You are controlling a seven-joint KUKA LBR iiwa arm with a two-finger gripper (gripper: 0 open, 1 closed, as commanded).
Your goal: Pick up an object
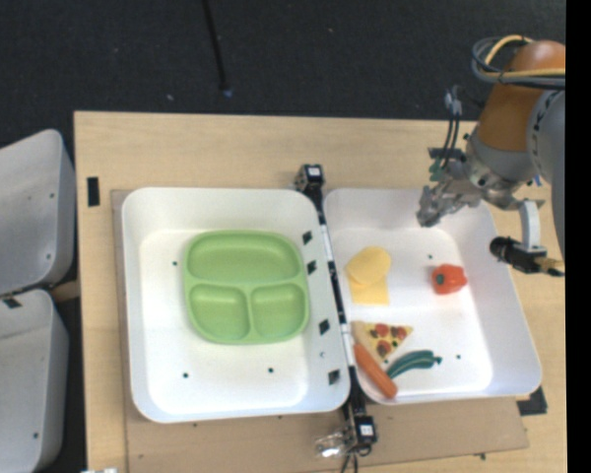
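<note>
Jaws (433, 210) above right bin (492, 363)

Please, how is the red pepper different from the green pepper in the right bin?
The red pepper is short and round; the green pepper is long, thin and curved. The red pepper lies alone near the bin's right side; the green pepper lies by the pizza slice and carrot. Both are toy foods.
</note>
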